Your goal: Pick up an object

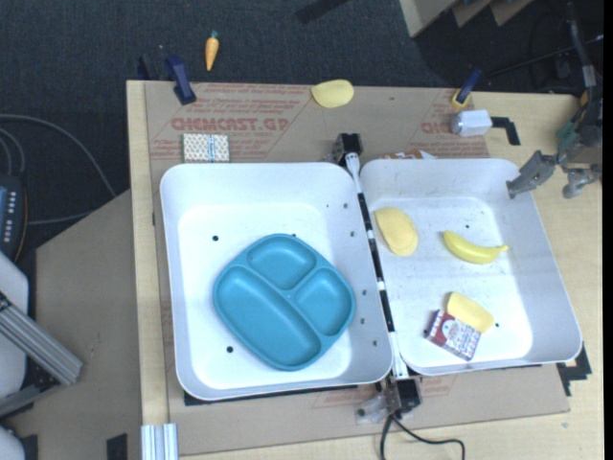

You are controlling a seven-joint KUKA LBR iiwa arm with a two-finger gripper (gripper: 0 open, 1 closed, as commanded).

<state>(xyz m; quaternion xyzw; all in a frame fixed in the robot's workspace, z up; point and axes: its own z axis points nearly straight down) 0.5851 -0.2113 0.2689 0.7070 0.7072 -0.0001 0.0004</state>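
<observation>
We look down on a table [239,113] carrying two white bins side by side. The left bin [192,209] holds a blue tray [283,300] with three compartments, lying flat and turned at a slant. The right bin [536,257] holds four things: a yellow lemon [396,231] near its left wall, a banana [474,248] just right of the lemon and apart from it, and toward the near edge a yellow block [470,311] touching a dark red box [452,334], which lies partly under it. The gripper [549,175] hangs at the far right corner of the right bin, over its rim, well apart from all four things; its two fingers [525,178] stand spread with a clear gap between them, and nothing sits in that gap — they have hold of nothing. On the bare table beyond the bins we see a yellow oval piece [332,93], a small patterned packet [206,147] near the left bin's far corner, and a small white block [473,122]. A blue clamp [179,80] grips the table's far left edge, and another one [466,86] sits at the far right edge. Off the table, on the dark floor [96,27], lies a small carrot [212,51].
</observation>
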